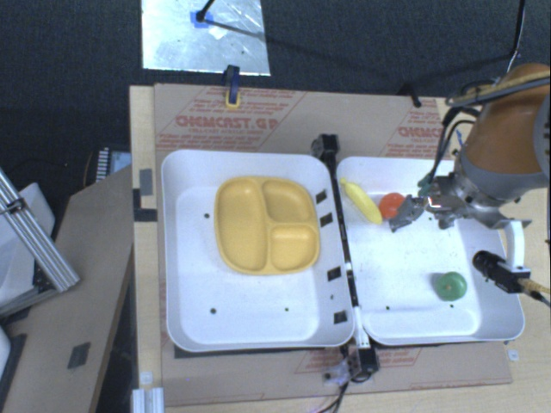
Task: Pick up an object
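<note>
Camera view: tool point(411, 213) over right bin point(405, 321), fingertips just right of orange ball point(391, 203); grip state unclear. Banana point(362, 201) hugs the divider edge, green ball point(449, 286) near the right wall. Bare floor between; yellow tray point(265, 224) in left bin point(194, 308).

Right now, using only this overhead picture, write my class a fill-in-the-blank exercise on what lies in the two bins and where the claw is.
1. The yellow divided plate lies in the ____ bin as the camera sees it.
2. The plate has ____ compartments.
3. The banana lies beside the orange ball in the right bin, and the fruit nearer the front rim is a ____ apple.
4. The claw is nearest to the ____ ball.

Missing words: left; three; green; orange
</note>
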{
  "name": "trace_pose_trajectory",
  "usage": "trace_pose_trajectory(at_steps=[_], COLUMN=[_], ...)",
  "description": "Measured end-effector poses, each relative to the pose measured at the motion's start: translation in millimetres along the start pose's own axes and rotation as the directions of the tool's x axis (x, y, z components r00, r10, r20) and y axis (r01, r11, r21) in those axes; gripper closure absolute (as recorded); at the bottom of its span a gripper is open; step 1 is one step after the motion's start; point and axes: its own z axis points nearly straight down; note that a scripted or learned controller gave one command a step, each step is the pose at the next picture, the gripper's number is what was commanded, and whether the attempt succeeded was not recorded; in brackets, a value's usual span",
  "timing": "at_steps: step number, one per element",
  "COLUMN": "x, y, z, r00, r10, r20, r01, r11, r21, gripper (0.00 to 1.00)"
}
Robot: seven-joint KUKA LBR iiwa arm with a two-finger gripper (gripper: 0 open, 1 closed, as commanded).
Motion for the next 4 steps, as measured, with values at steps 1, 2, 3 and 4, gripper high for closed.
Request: trace_pose_trajectory(at_steps=[1,2,3,4], x=[-2.7,-12.1,-11.9,-13.4], y=[-6.6,-2.2,-1.3,9.2], z=[58.7,109.1,96.4,37.7], r00=[1.0,1.0,1.0,1.0], r10=[0.0,0.0,0.0,-0.003], r20=[0.0,0.0,0.001,0.002], r01=[0.0,0.0,0.0,0.003], r11=[1.0,1.0,1.0,1.0], r21=[-0.002,-0.001,-0.005,-0.01], gripper=[0.0,0.0,1.0,1.0])
